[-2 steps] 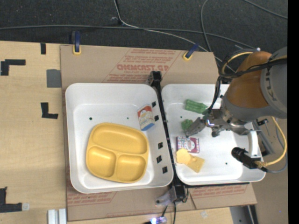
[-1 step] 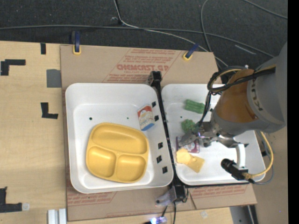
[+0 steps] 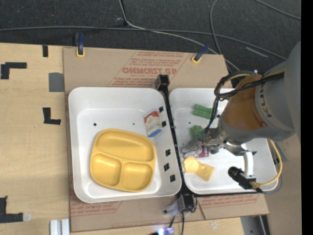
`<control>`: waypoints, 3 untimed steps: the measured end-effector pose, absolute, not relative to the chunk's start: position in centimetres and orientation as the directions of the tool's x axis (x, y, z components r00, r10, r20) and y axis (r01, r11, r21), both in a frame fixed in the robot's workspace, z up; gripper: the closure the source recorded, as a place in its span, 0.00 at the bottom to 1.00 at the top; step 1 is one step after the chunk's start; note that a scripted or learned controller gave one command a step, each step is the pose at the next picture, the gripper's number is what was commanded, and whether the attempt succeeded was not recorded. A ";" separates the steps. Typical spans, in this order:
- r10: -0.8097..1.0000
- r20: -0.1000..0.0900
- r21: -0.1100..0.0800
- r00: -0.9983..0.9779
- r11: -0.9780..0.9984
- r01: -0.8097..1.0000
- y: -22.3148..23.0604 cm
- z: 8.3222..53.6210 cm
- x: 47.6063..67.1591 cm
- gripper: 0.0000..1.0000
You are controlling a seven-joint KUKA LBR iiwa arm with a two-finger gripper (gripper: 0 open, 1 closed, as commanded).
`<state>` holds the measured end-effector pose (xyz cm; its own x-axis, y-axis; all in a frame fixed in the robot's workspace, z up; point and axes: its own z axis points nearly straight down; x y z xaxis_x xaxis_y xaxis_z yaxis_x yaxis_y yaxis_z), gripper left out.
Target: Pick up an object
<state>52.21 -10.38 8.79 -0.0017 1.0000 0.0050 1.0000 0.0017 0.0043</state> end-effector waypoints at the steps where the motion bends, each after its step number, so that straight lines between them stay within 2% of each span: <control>1: 1.000 0.000 0.003 -0.003 0.003 1.000 -10.5 9.6 52.1 1.00; 3: 1.000 -0.001 0.003 0.000 0.000 1.000 -10.4 19.9 51.9 1.00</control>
<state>51.91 -10.45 19.94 -0.0005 1.0000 -0.0011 1.0000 0.0005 0.0034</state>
